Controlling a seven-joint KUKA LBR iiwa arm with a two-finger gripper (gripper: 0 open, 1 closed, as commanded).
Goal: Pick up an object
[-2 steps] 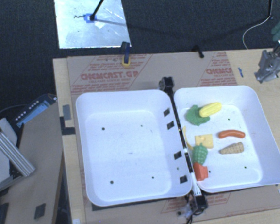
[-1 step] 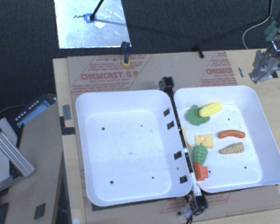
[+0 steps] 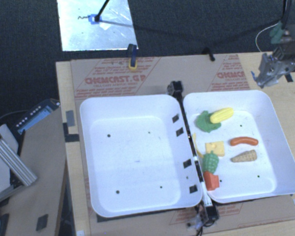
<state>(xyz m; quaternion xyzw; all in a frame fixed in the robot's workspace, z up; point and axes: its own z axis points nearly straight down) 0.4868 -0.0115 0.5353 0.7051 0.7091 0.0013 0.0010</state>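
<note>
The bench point(image 3: 108, 74) carries a printed cardboard sheet and two shallow white bins side by side. The left bin point(image 3: 135, 154) shows bare floor with a few small dark holes. The right bin point(image 3: 273, 145) holds all the toy food items, grouped toward its left half and centre.

Contents of the right bin, largest first:
- A green leafy piece point(image 3: 205, 122) lies near the far-left corner, touching the yellow corn cob point(image 3: 222, 115) that rests against its right edge.
- A red sausage point(image 3: 243, 141) lies lengthwise right of centre.
- A tan cone-shaped piece point(image 3: 244, 157) lies just in front of the sausage, apart from it.
- A yellow cheese wedge point(image 3: 215, 148) sits left of the sausage.
- A green-topped piece point(image 3: 210, 162) touches an orange-red piece point(image 3: 211, 180) beside the left wall.

The gripper point(image 3: 270, 73) hangs outside the right bin, beyond its far-right corner, well apart from every item. Jaw opening cannot be determined; nothing is visible between the fingers.
</note>
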